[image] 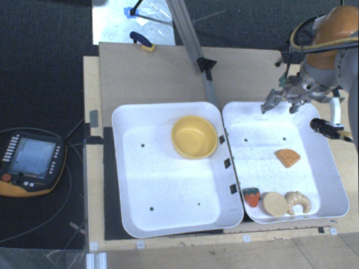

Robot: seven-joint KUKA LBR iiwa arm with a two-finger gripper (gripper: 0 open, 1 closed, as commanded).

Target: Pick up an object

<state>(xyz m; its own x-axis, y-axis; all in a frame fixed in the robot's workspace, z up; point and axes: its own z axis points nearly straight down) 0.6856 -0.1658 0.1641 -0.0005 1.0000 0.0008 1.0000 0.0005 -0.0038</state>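
We see the gripper (279, 103) hanging above the far edge of the right bin (331, 167), its two fingers spread apart with nothing between them and touching none of the objects. The things it might pick lie well apart from it: an orange wedge (288, 158) sits mid-bin, and along the near edge a small red and green piece (251, 196), a round tan disc (275, 204) and a pale croissant (298, 201) sit close together, the disc just beside the croissant. In the left bin (140, 200) a yellow bowl (194, 137) rests upright near the far right corner. A handheld control pendant (31, 161) lies on the floor to the left; we can read no writing on its screen or anywhere else
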